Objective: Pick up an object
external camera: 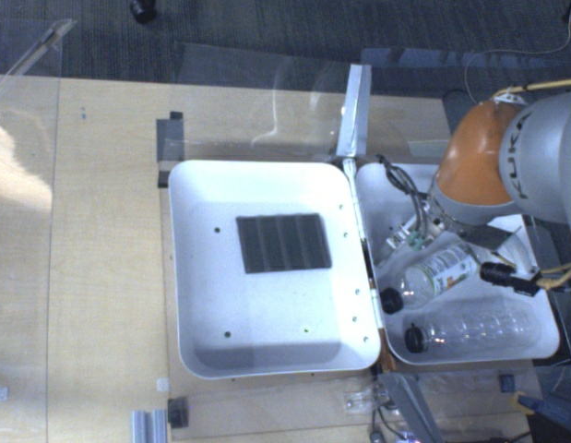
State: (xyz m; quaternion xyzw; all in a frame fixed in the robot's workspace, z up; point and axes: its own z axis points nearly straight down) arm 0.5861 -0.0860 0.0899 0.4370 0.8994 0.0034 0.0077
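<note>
Roughly: gripper [416,238] low in right bin [543,344] — grip state cannot tell; nearest bottle [431,277] just below it, long axis slanting toward bin's left corner; second bottle [469,330] beyond.

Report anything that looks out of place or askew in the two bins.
Nothing looks spilled or damaged. Two clear plastic bottles lie on their sides in the right bin, black caps pointing left. The left bin holds a dark ribbed pad, lying flat.

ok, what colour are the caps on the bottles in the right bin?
Black, on both clear plastic bottles, seen in the camera view.
</note>
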